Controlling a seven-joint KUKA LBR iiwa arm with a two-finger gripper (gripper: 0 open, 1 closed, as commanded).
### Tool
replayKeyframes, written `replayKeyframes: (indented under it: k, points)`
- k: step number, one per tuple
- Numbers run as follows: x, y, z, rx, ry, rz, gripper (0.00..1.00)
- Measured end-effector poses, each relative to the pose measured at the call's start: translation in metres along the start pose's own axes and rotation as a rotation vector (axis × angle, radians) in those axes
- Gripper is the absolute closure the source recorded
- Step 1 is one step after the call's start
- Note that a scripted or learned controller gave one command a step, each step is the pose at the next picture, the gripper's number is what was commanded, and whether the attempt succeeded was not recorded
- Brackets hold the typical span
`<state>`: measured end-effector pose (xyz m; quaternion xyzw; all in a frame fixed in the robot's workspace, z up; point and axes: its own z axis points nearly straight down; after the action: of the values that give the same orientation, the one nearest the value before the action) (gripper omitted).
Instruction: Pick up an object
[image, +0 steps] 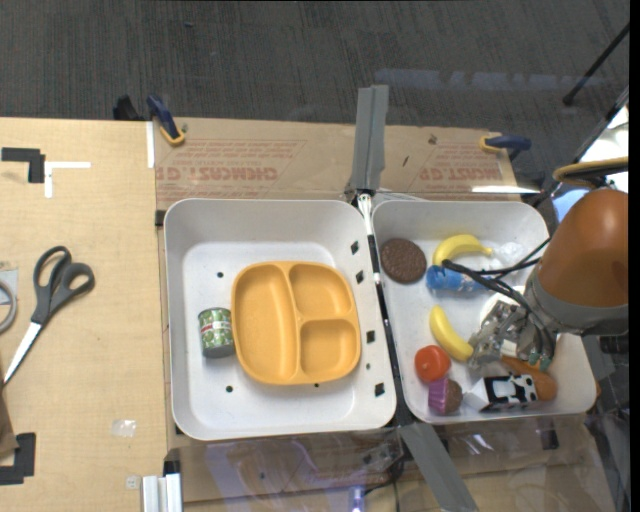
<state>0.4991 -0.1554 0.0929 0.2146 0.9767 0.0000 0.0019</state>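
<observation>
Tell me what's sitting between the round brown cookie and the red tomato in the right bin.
In the camera view, a yellow banana lies roughly between the brown cookie and the red tomato, slightly right of their line. A blue toy sits further right.

I read mirrored red print, seemingly "CHEMICAL GUYS", on the cardboard sheet (250, 165) behind the left bin (190, 310).

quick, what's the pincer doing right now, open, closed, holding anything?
Pincer: low in the right bin, beside the lower banana; open or closed cannot be told, and no object is seen in it.
</observation>
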Motion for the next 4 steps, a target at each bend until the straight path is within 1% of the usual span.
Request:
replayKeyframes:
  k: [1, 2, 3, 4]
  points:
    - [0.000, 0.000, 0.000, 0.000, 0.000, 0.000, 0.00]
    - [0.022, 0.043, -0.002, 0.001, -0.011, 0.039, 0.00]
    - [-0.008, 0.069, 0.001, 0.001, 0.000, 0.162, 0.00]
    - [-0.008, 0.070, -0.009, 0.000, -0.001, 0.160, 1.00]
